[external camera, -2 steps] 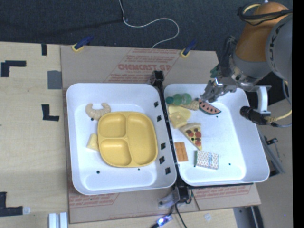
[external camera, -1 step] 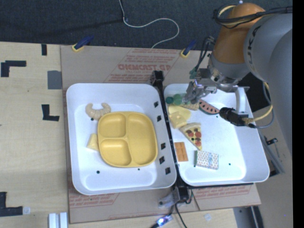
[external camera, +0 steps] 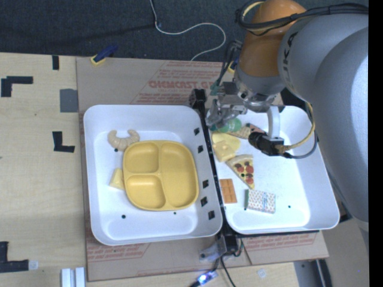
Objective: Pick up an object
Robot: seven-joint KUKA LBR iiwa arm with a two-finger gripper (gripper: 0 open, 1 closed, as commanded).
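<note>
A pale wooden surface (external camera: 36, 178) is seen, with a brown cardboard sheet (external camera: 149, 79) laid over it, red print showing along the sheet's far edge. Two white bins are set side by side on the sheet: the left bin (external camera: 96, 115) and the right bin (external camera: 311, 214), their inner walls touching. Black tape marks (external camera: 15, 85) and a grey patch (external camera: 69, 99) are stuck to the surface left of the sheet. A small blue and yellow item (external camera: 105, 54) lies at the sheet's far left corner. A thin white cable (external camera: 179, 28) is looped over the dark cloth (external camera: 72, 17) beyond.
</note>
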